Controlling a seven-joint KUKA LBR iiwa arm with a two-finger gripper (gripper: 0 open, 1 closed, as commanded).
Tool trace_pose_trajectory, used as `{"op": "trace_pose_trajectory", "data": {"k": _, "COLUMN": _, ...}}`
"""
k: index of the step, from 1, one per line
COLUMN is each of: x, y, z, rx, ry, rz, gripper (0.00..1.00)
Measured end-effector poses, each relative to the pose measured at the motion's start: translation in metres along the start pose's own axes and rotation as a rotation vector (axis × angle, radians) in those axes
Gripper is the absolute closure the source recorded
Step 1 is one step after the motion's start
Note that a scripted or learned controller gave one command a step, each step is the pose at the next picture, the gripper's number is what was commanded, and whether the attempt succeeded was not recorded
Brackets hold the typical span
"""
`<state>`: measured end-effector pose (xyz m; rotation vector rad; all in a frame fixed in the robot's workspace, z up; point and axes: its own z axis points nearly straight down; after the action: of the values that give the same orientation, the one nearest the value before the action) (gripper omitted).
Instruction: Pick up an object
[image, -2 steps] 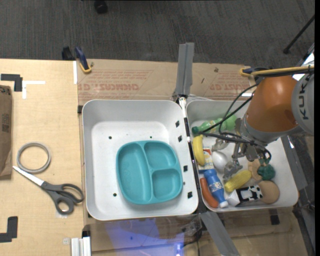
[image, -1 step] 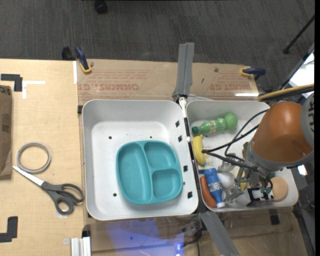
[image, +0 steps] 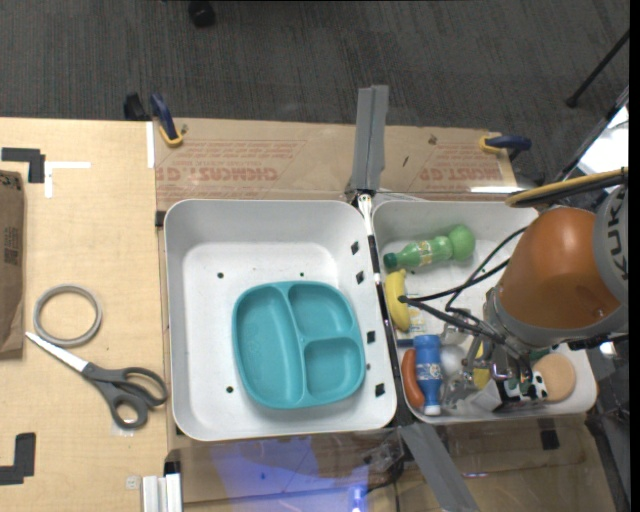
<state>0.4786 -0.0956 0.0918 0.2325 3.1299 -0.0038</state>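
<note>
we are looking down on two white bins. the left bin (image: 190, 300) is holding a teal divided plate (image: 298, 343). the right bin (image: 440, 207) is holding a green bottle (image: 432, 250) near its far wall, a banana (image: 398, 300) along its left wall, a blue-and-white bottle (image: 428, 372) just beside an orange-red object (image: 410, 383) at the near left, and a tan round object (image: 556, 378) at the near right. the arm (image: 558, 270) is reaching in from the right, and the gripper (image: 487, 372) is sitting low among these objects, between the blue-and-white bottle and the tan object. we cannot tell how the tool is set. scissors (image: 105, 378) and a tape roll (image: 67, 313) are lying on the bench, left of the bins.
</note>
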Motion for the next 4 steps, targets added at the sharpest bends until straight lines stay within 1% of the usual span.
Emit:
{"op": "trace_pose_trajectory", "data": {"k": 1, "x": -0.0002, "y": -0.0009, "z": 0.0000, "rx": -0.002, "ry": 0.000, "rz": -0.022, "gripper": 0.00}}
{"op": "trace_pose_trajectory", "data": {"k": 4, "x": 0.0004, "y": 0.0003, "z": 0.0002, "rx": 0.000, "ry": 0.000, "rz": 0.061, "gripper": 0.00}}
